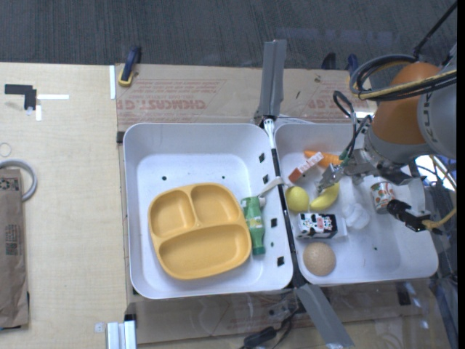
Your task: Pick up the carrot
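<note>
The carrot [320, 155] is a small orange piece lying near the back wall of the right bin [407, 267]. My gripper [330, 175] hangs low in that bin, just in front of the carrot and slightly to its right, over a yellow banana [326, 198]. Nothing can be seen held in it. The grey arm with its orange band [403, 115] reaches in from the right and hides part of the bin behind it.
In the right bin, an orange-and-white tube [304, 168], a lemon [296, 198], a black-and-white carton [317, 226], a brown round item [318, 259], a small can [381, 195] and crumpled white wrap [356, 211] crowd the gripper. The left bin holds a yellow divided plate [200, 230] and a green bottle [255, 224].
</note>
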